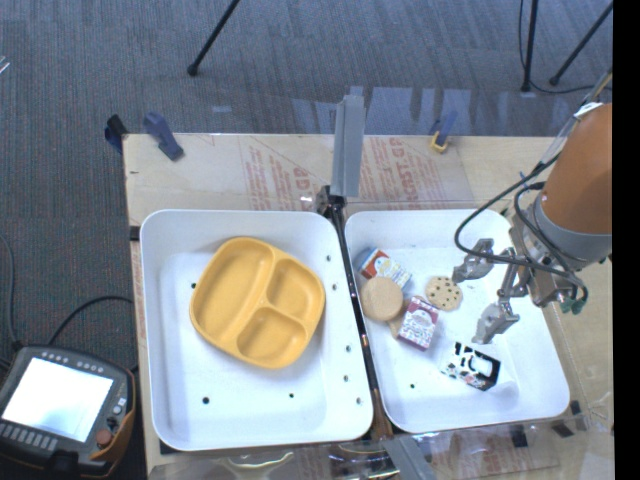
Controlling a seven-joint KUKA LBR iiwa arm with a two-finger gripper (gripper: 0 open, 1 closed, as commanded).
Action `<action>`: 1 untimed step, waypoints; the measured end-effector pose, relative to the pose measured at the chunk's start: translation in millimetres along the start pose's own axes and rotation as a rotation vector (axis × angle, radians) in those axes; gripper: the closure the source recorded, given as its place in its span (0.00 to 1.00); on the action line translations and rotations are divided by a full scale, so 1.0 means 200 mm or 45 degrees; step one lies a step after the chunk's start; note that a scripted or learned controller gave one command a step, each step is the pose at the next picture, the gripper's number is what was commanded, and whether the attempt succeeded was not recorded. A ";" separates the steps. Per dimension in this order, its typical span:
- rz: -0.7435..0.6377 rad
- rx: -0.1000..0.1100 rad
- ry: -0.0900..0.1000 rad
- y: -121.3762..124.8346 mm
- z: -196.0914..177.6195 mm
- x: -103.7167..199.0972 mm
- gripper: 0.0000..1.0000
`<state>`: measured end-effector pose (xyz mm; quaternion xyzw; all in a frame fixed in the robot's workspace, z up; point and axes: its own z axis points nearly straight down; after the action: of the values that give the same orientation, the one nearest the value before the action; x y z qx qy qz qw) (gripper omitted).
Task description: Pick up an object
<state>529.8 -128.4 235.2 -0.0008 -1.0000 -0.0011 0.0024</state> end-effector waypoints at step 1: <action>-0.381 0.000 -0.003 -0.26 0.06 -0.52 0.00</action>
<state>633.0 -180.6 222.0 0.1481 -0.9890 -0.0014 0.0010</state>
